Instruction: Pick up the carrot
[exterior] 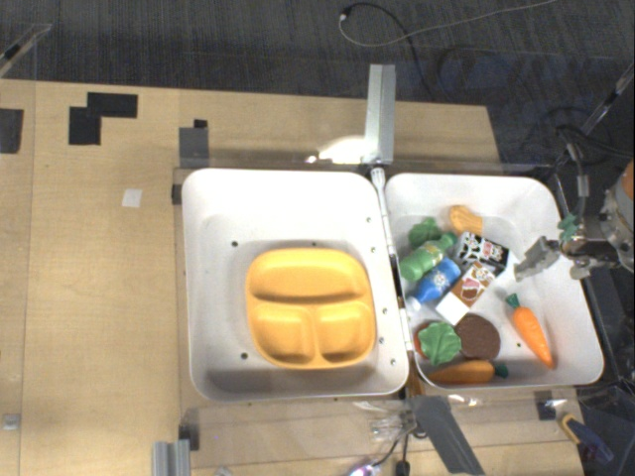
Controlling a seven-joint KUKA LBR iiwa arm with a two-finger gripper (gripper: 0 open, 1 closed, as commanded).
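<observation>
Carrot [531,332] is lying untouched near the right wall of the right bin [585,365], so nothing's picked up yet. Gripper [541,256] hovers just above it; can't tell its state.

You have one fixed camera, set above the bench [89,296] and looking down at a slant. It sits far enough back to take in both bins whole: the left bin [213,266] fills the middle of your view, the right bin [571,296] lies toward the right edge. Dark floor [198,18] runs across the top, so you face across the bench toward its far side. The arm [605,236] comes in at your right edge, mostly cut off there.
</observation>
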